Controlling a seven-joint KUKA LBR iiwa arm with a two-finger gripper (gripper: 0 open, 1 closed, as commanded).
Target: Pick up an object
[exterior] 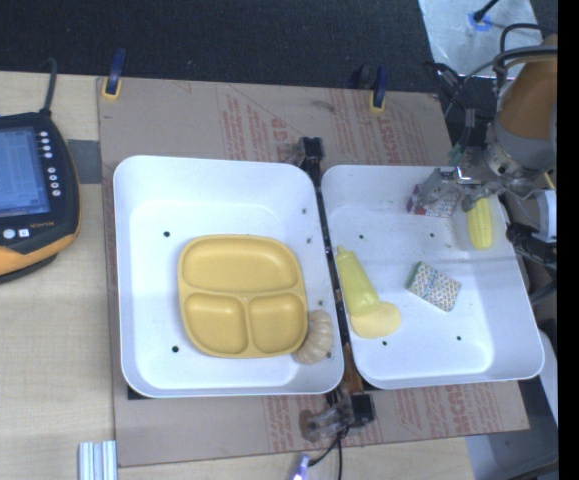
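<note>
My gripper (pixel 437 194) is low over the far part of the right bin (pixel 489 363), with the arm coming in from the upper right. A small yellow corn-like piece (pixel 480 224) lies just to its right. A patterned square packet (pixel 434 286) rests in the middle of that bin. A yellow squeeze-bottle-shaped toy (pixel 362 294) lies along the bin's left wall. In the left bin (pixel 144 268) sits a yellow divided plate (pixel 241 295), and a beige shell-like piece (pixel 316 338) touches the plate's near right corner.
A tablet in an orange case (pixel 14 193) lies on the bench at far left. Clamps (pixel 312 151) hold the bins where they meet, at the far and near ends. Cables hang at the upper right by the arm.
</note>
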